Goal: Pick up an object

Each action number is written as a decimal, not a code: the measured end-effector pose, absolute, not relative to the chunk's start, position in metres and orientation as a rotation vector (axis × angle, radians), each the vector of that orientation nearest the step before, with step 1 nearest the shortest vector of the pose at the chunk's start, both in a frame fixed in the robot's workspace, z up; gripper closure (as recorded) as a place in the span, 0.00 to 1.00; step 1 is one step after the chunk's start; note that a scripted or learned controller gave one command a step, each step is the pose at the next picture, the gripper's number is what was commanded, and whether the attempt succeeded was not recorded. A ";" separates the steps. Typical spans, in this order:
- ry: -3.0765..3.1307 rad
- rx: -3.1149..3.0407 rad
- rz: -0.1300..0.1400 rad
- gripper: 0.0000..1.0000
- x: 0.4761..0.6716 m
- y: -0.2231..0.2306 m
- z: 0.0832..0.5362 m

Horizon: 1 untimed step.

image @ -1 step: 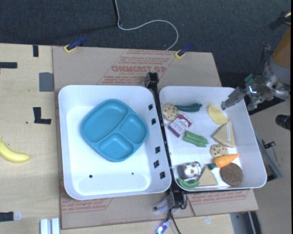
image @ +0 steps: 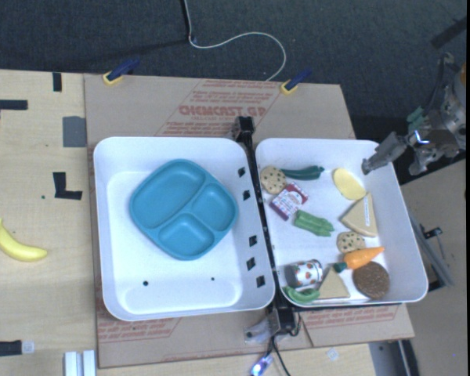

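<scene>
Item: yellow oval piece [image: 348,182], being kept in the right bin [image: 404,233] near its far right corner, lying flat and apart from its neighbours. It is being judged light, rigid and smooth, probably plastic play food; a hold across the narrow width is being advised, since the glossy curve may slip.

Adjoining stock being held in the same bin: wedge [image: 362,216], carrot [image: 363,256], brown disc [image: 371,280], two cookies [image: 272,179], green pieces [image: 312,224], red packet [image: 288,201].

Left bin [image: 110,233]: blue divided plate [image: 184,208] being stored.

Gripper [image: 384,153]: being held above the right bin's far right rim, nothing seen in it; whether open or closed cannot be told.
</scene>
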<state>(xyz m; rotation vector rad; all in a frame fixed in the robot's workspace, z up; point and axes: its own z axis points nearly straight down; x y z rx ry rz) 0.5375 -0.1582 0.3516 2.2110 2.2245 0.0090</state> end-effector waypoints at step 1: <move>2.220 2.208 0.015 0.00 0.488 -0.116 0.472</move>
